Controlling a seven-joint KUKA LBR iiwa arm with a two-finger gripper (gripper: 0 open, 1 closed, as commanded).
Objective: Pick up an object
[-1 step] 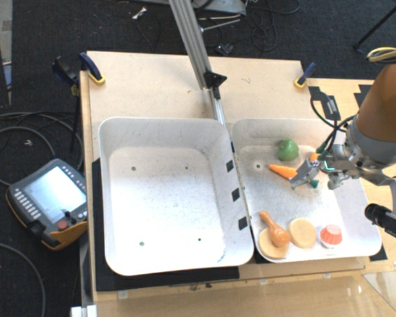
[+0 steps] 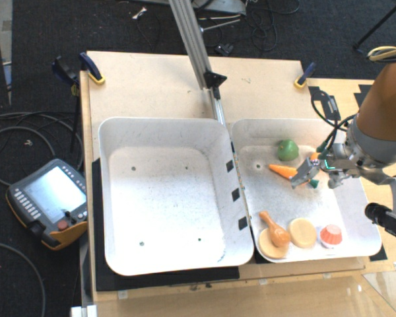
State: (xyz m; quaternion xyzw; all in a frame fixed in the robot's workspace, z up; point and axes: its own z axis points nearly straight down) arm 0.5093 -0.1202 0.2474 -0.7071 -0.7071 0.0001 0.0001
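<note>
The arm [image 2: 383,121] reaches in over the right bin [image 2: 356,246], and its gripper [image 2: 305,175] hangs low inside this bin, just beside the orange carrot-shaped piece [image 2: 283,171]. I take the carrot piece as the landmark. The green ball [image 2: 288,150] lies just behind it, toward the far wall of the bin. Toward the near rim, well apart from the carrot piece, three things lie in a row: an orange drumstick-shaped toy [image 2: 274,227] on a pale round disc, a second tan disc [image 2: 303,233], and a small red and white piece [image 2: 330,235]. The left bin [image 2: 119,137] is on the other side of the carrot piece, past the divider.

The jaws seem to stand a little apart, and nothing is seen between them; one finger looks to touch the thick end of the carrot piece, but I cannot tell this for sure.

In my judgement, the step in hand is the approach, with the grasp not yet made. The next move calls for bringing the jaws to both sides of the carrot piece, closing on it, and then lifting. The piece is thin and tapered, so it may slide out.
</note>
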